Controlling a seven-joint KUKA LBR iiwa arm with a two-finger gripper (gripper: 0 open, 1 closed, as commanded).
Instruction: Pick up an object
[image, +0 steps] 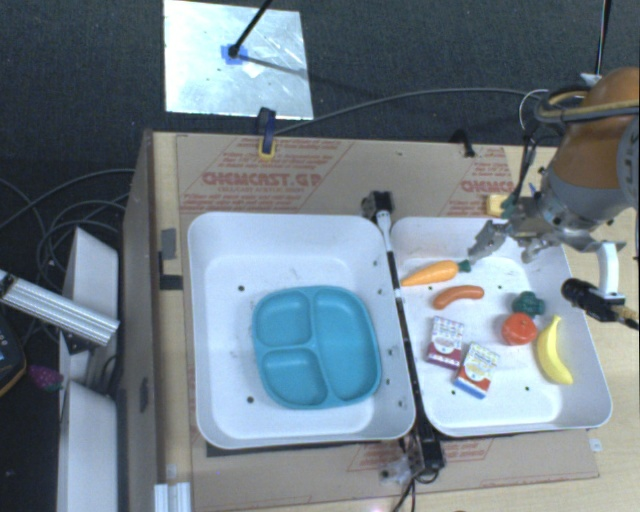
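Gripper: the gripper (508, 238) hangs over the back of the right bin (592, 400), fingers spread apart, nothing between them.
Nearest thing: one carrot (430, 272), just left and in front of the fingertips, green end toward them.
Next out: one sausage (458, 295) lies in front of the carrot.
Middle of the bin: two small cartons (447, 341) side by side, the second carton (477, 369) nearer the front.
Right side: one green broccoli piece (527, 302) touching one tomato (518, 329); one banana (553, 351) just beyond.
Count: seven toys, all in the right bin.
Left bin: the left bin (225, 240) holds one blue divided plate (316, 346) with three compartments.
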